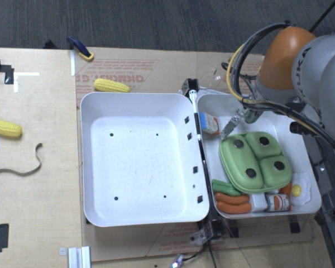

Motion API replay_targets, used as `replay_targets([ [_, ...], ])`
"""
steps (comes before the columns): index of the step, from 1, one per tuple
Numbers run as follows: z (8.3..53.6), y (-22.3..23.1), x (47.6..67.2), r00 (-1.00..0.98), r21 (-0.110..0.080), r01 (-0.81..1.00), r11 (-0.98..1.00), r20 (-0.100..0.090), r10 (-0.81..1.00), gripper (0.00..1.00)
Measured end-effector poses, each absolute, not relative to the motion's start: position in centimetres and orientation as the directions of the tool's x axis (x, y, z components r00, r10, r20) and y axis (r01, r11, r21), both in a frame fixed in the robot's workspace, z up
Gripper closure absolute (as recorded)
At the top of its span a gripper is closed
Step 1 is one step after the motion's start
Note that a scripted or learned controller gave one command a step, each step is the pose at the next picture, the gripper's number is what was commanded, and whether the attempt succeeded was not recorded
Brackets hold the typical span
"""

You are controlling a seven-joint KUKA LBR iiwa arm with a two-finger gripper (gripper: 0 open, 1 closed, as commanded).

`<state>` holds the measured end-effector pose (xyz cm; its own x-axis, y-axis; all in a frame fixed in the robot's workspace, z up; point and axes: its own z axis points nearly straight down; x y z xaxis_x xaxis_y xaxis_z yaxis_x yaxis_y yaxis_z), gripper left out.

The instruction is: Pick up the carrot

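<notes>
Gripper (230, 128) above right bin (308, 155) (carrot (232, 197) near its front edge)

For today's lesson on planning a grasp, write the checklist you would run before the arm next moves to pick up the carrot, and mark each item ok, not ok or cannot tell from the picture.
1. Carrot located: ok. The carrot lies at the near edge of the right bin.
2. Hand over the carrot: not ok. The hand hangs near the bin's far end, well away from it.
3. Hand free of any load: cannot tell.
4. Room around the carrot: not ok. A green pepper lies against it and the green lid sits close behind.
5. Straight path to the carrot: not ok. The green lid lies between.
</notes>
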<state>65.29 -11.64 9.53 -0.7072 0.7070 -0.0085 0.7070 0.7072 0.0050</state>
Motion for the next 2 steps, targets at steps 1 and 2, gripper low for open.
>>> replay_targets([
  [1, 9.6, -15.7, 65.8, -0.573, 0.01, 0.82, 0.573, -0.008, 0.82, 0.0],
  [2, 9.3, -18.7, 66.0, -0.055, 0.002, 0.998, 0.055, -0.004, 0.998, 0.0],
])
